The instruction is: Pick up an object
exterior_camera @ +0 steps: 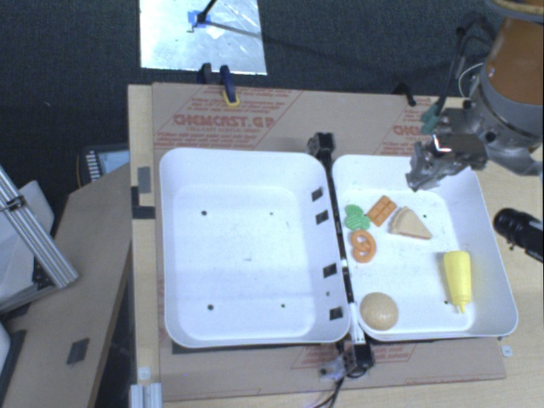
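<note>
- White plastic on both sides for me here: the left bin [238, 245] and the right bin [484, 228] sit side by side on the tabletop [280, 113], on brown cardboard.
- I've got the jaws [422, 177] hanging over the upper part of the right bin, near its back wall, with the grey arm [510, 66] and its orange band coming in from the right.
- How far the jaws are parted I cannot tell from this angle; nothing visible between them.
- Below the jaws, apart from them, lies a tan wedge [411, 224].
- Just left of the wedge, an orange waffle piece [382, 209], and beside that a green leafy piece [355, 218] near the divider.
- Under those, an orange pretzel [363, 246].
- Yellow bottle [457, 279] lies lengthwise toward the right wall.
- Round beige bun [379, 310] sits in the near left corner of the right bin.
</note>
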`<state>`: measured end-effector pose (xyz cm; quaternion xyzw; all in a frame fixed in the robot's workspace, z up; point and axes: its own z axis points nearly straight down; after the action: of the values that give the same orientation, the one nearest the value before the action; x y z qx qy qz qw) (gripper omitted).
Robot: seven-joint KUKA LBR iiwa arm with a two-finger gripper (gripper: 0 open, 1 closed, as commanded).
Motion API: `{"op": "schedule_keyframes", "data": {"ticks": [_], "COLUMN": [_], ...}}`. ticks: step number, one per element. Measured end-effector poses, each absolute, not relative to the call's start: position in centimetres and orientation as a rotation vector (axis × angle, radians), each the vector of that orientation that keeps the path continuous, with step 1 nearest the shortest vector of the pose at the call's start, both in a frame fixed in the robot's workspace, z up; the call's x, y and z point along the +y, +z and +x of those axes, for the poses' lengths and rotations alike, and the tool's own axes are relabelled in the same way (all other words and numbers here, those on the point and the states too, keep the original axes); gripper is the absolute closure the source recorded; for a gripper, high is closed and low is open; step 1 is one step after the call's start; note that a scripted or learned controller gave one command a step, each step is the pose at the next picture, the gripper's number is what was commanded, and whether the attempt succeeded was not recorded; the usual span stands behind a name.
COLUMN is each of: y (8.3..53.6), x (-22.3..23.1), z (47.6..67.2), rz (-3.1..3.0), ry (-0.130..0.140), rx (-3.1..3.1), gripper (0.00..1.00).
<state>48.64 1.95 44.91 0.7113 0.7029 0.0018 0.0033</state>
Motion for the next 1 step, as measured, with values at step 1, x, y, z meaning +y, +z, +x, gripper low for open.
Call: {"op": "schedule_keyframes", "data": {"ticks": [1], "y": [40.68], "x": [10.91], "z": [49.71], "rz": [2.210], "ry": [0.000], "rx": [2.235], "gripper": [1.00]}}
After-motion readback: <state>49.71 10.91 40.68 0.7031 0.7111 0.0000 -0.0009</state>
